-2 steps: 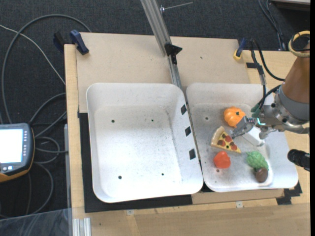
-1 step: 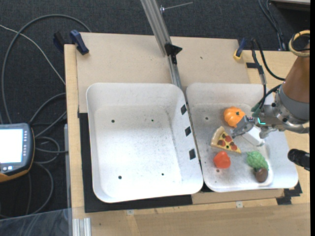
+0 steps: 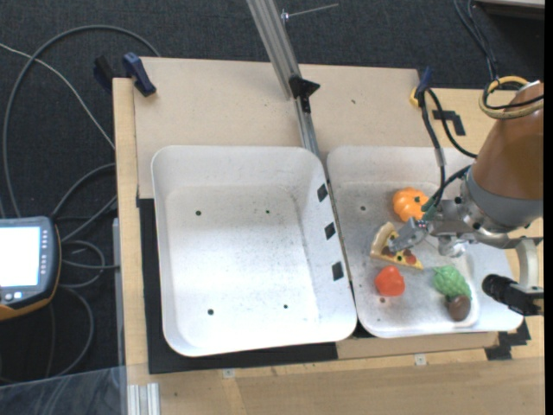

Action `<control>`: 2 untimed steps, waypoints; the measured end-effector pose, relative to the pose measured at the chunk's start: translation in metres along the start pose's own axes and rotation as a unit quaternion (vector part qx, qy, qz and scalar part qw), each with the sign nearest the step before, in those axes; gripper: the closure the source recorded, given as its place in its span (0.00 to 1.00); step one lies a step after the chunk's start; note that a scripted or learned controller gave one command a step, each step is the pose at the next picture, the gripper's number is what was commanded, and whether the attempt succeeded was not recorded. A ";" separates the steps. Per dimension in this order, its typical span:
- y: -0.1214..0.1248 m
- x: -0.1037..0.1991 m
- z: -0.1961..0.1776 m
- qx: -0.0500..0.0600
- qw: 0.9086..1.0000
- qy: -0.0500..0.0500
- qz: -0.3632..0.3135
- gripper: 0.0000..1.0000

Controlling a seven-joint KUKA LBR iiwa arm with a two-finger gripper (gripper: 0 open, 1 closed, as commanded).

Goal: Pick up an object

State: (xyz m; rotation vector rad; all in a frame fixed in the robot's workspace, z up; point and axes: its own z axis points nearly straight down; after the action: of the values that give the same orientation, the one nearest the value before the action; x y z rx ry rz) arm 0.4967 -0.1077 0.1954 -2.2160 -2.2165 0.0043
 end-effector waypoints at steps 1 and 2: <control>0.002 -0.001 0.063 0.001 1.000 0.000 0.000 0.00; 0.001 0.000 0.106 0.000 1.000 0.000 0.000 0.00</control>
State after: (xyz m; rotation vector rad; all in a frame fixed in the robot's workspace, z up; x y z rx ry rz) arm 0.4966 -0.1075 0.0898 -2.2164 -2.2157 0.0049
